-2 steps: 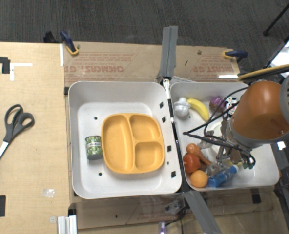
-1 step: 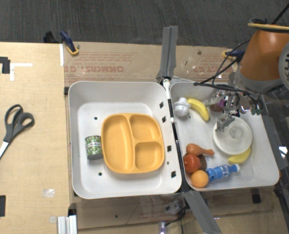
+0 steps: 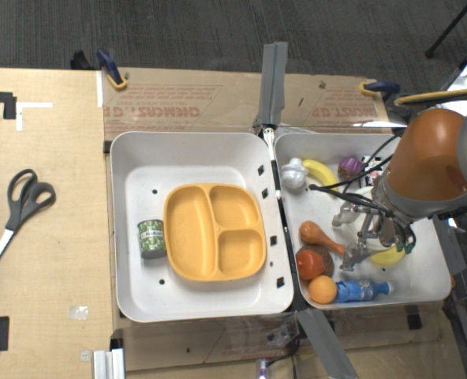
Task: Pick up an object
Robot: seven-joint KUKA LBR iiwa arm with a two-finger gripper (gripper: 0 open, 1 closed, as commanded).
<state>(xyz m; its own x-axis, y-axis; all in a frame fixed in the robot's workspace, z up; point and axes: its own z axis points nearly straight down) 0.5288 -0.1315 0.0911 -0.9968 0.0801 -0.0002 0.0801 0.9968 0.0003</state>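
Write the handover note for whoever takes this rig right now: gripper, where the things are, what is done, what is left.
Gripper: low in the right bin, above the toys; nothing seen between its fingers.
Right bin holds a banana, purple toy, grey toy, drumstick, red apple, orange, blue bottle and a yellow piece.
Left bin holds a yellow divided plate with a green can beside it.
Done: arm is in the bin.
Left: grasp and lift one object.

I watch through one fixed camera high over the desk, tilted slightly down, far enough back to take in both white bins. The arm comes in from three o'clock; dark floor lies at twelve.
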